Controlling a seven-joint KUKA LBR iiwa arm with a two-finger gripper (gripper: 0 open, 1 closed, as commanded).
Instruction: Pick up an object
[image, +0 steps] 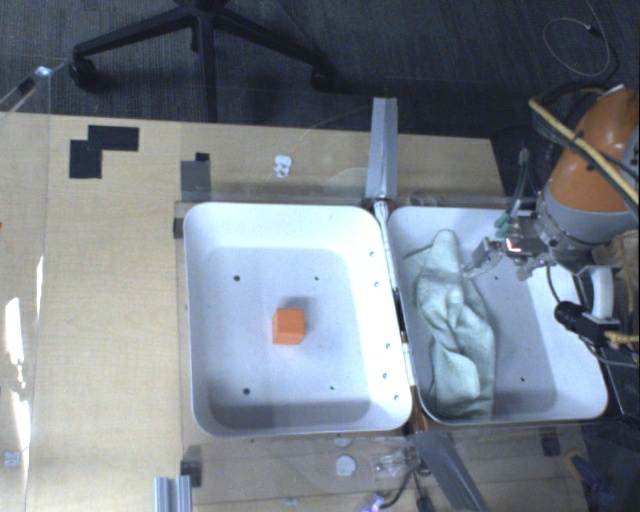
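Orange cube (289, 326) alone in left bin (215, 300), crumpled cloth (455, 330) in right bin (560, 390)

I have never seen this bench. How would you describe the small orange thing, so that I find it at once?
Look at the two shallow white bins side by side and take the left bin. Near the middle of its floor lies a small orange cube, alone. The right bin holds a crumpled pale green cloth, soft and much larger, so the bright, hard-edged cube is unmistakable.
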